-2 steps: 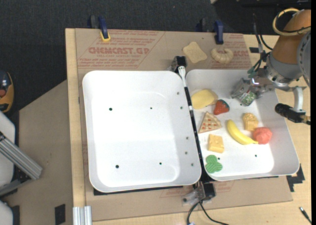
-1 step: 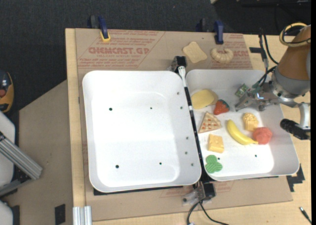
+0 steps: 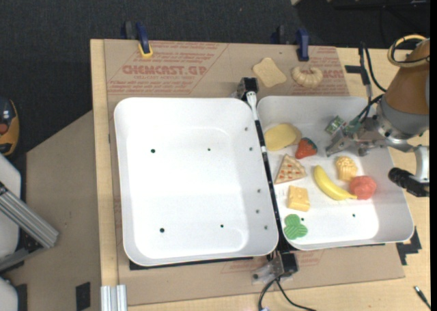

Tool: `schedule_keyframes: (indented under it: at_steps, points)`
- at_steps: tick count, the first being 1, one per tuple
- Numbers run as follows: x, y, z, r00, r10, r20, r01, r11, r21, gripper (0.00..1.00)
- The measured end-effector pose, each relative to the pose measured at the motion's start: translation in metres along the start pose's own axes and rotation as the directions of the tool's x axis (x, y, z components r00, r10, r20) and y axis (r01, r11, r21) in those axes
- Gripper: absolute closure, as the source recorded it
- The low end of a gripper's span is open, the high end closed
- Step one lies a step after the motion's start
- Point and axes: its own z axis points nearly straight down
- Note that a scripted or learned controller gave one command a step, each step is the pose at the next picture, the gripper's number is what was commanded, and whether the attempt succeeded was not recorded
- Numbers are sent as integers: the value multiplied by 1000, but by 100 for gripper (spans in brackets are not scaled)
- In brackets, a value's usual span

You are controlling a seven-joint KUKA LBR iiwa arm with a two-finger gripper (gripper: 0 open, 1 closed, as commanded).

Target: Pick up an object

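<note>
The right bin (image 3: pixel 389 229) holds several toy foods: a pale yellow lump (image 3: pixel 280 136), a strawberry (image 3: pixel 306 147), a waffle-like wedge (image 3: pixel 290 169), a cheese block (image 3: pixel 298 197), a banana (image 3: pixel 330 184), a corn piece (image 3: pixel 346 166), a red tomato (image 3: pixel 364 186) and a green piece (image 3: pixel 295 226). My gripper (image 3: pixel 337 143) hangs low over the bin's upper right part, just above the corn and to the right of the strawberry. I see nothing held in it.
The left bin (image 3: pixel 136 139) lies beside the right one, their rims touching. A bread slice (image 3: pixel 268 72) and a ring pastry (image 3: pixel 307 75) lie on the cardboard behind the bins. The arm's orange band (image 3: pixel 410 87) stands at the right edge.
</note>
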Motion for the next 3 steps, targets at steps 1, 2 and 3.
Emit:
schedule_keyframes:
  at_steps: [1,2,3]
  points:
    - [0,49,2,1000,0,-2,0,1000,3,0]
    - [-3,14,-112,1000,5,12,-5,1000,-10,0]
    - [-2,14,-115,1000,3,11,-3,1000,-4,100]
